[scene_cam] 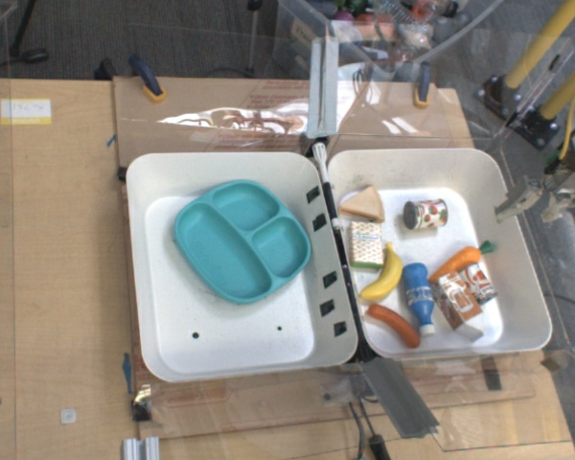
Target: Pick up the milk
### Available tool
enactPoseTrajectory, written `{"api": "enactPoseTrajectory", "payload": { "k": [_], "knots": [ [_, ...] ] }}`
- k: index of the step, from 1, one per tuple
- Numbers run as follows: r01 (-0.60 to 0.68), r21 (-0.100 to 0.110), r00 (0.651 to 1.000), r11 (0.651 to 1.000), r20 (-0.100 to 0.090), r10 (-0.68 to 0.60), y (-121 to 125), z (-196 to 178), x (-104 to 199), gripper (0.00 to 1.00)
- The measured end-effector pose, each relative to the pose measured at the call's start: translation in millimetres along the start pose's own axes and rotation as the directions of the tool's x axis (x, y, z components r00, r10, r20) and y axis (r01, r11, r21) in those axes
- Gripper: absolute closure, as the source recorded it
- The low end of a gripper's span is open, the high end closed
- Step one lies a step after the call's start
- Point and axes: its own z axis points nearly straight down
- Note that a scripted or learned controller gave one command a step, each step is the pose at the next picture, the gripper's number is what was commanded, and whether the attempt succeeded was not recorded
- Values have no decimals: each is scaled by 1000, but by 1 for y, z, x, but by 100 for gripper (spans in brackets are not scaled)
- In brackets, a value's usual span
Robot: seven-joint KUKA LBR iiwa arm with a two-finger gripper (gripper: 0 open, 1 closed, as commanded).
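In the right-hand shallow white plastic bin [514,278], toward its front right corner, the small brown-and-white cardboard milk carton [465,297] is lying tilted, just beside an orange toy carrot [460,260]. It is probably handling as a light, fairly stiff and slightly slick box, so gripping across its narrow flat sides looks safest. The claw [523,203] is hanging at the bin's right rim, apart from the carton, and I cannot tell whether it is released or clenched.

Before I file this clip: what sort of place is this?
Probably a robot lab bench, not a kitchen: two white bins clamped to a board, toy food like the milk carton, and a clear tub of props.

Wooden bench [48,257], dark carpeted floor [125,17]
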Motion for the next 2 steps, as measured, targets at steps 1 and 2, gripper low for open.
{"api": "enactPoseTrajectory", "payload": {
  "k": [1, 2],
  "knots": [
    [-54, -4, 999, 999, -1, 54, 5, 170, 14, 0],
    [-61, -14, 998, 998, 3, 61, 2, 174, 17, 0]
  ]
}}
